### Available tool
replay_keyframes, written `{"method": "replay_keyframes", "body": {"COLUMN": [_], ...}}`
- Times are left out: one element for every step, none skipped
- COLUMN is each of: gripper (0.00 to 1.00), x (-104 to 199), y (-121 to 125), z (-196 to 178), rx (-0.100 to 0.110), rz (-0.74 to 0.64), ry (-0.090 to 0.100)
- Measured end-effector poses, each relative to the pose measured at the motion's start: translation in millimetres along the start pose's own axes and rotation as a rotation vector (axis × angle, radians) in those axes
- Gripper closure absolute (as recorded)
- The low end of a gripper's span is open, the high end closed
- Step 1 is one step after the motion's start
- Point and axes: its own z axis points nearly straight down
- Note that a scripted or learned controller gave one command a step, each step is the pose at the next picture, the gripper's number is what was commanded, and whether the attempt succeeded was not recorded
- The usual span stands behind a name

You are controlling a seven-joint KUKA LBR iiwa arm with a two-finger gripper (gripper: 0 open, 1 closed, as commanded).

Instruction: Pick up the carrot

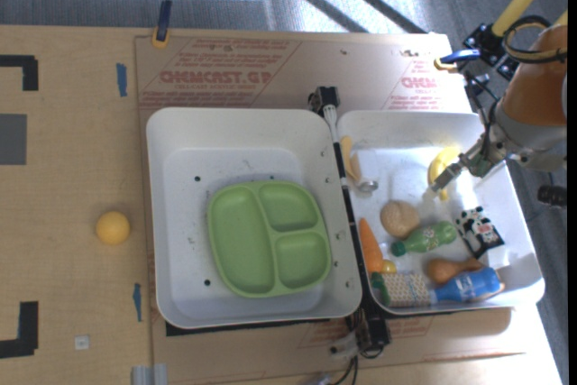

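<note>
The carrot [370,246] lies in the right bin [527,221], pressed along that bin's left wall, its orange body running lengthwise toward the near edge. That spot matters: the wall leaves little room on one side, and a small yellow piece [389,267] sits touching it near its lower end, so a clean pinch probably has to come from above with the grip set across the carrot's narrow width.

The pincer [442,180] hangs over the far right part of the same bin, beside a yellow lemon-like fruit [442,163], well apart from the carrot. Whether it is spread or pressed together I cannot tell; nothing visibly sits in its grip. The arm [532,104] leans in from the bin's right side, so I judge the reach toward the carrot is not yet made.

Between pincer and carrot lie a tan potato-like lump [399,217] and a green bottle [425,238]; toward the near right corner rest a blue-labelled bottle [469,286], a brown drumstick shape [448,268] and a small black-and-white item [476,228]. This clutter could be nudged on the way across.

The left bin [171,194] holds a green divided tray [268,236]. An orange ball [113,227] sits alone on the surface near its left edge.
</note>
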Motion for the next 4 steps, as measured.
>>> {"method": "replay_keyframes", "body": {"gripper": [0.0,0.0,0.0,0.0], "x": [35.3,-8.4,45.6,22.3], "y": [58.7,46.1,95.7,52.2], "z": [-63.5,0.2,-85.9,-7.9], "rx": [-0.007,0.013,-0.013,-0.005], "rz": [0.131,-0.143,-0.18,-0.109], "ry": [0.0,0.014,-0.006,-0.002]}}
